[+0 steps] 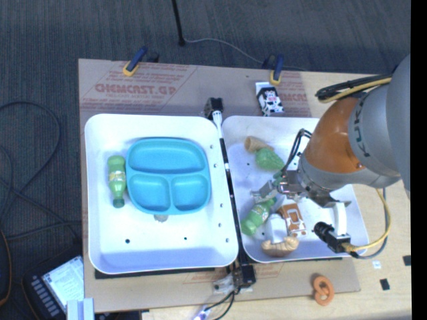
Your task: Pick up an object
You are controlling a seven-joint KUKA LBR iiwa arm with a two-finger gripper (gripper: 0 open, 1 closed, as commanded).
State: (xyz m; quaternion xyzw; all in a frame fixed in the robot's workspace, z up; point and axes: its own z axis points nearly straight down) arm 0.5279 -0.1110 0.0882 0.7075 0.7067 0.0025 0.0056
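Gripper (279,191): low in right bin (233,179); grasp state unreadable.
Green bottle (255,217): light, stiff, slippery; take it mid-body.

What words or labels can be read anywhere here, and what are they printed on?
"CHEMCAST.GP" in red, on the brown cardboard sheet under the bins; it seems to repeat near the blue clamp, too faint to read.
Letters on the arm's orange band: too blurred.
Green bottle label: too small.

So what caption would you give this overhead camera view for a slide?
Robot arm's gripper lowered among small toys in the right bin; blue divided tray and green bottle in the left bin.
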